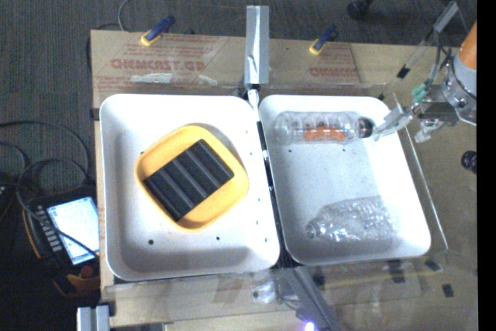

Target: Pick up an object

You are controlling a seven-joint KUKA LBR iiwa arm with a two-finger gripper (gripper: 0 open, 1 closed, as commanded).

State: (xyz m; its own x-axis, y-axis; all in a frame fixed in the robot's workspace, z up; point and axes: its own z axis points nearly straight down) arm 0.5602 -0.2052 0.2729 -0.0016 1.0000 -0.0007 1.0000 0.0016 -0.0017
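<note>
I have the gripper [434, 111] sitting over the right edge of the right bin [411, 174], near its far corner, and I cannot tell how it is set from this slant.

The nearest candidate is the clear plastic bottle [322, 128], lying on its side along the far wall of that bin, cap end toward the arm, with something orange inside. I judge it light, stiff enough at the neck but thin and slick along the barrel, and apt to roll, so I would take it across the body near the middle.

Closer to me in the same bin lies a crumpled clear wrapper [349, 219], probably soft and nearly weightless. The yellow and black pad [192, 176] in the left bin [124, 244] looks broad, flat and hard to span.
</note>
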